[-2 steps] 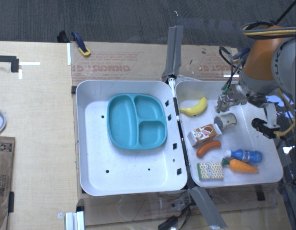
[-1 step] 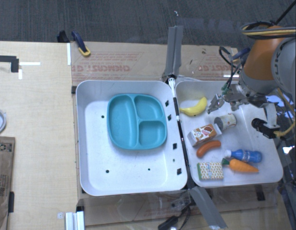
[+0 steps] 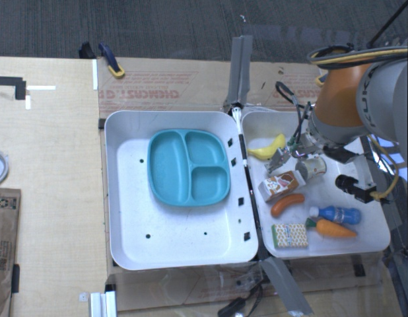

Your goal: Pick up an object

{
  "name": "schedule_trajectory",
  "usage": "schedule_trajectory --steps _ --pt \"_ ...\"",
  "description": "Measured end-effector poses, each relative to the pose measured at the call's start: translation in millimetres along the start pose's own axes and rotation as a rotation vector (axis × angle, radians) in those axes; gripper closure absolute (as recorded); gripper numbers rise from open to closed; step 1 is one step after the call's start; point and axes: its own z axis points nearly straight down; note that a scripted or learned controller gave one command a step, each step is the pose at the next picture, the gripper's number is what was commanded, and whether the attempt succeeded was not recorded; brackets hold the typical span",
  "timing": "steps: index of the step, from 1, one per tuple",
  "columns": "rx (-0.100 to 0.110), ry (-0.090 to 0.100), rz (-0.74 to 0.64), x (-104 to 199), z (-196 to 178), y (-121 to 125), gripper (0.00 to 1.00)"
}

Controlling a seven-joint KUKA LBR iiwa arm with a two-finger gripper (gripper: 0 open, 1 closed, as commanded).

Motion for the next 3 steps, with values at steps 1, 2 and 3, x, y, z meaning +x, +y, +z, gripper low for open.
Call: schedule_trajectory --steps 1,2,3 --pt "0.0 0.0 0.0 0 0 0 0.0" --pt "0.001 0.001 0.043 27 0 -75 0.0" --pt "-0.005 -0.001 0.047 26 -10 -73 1.0"
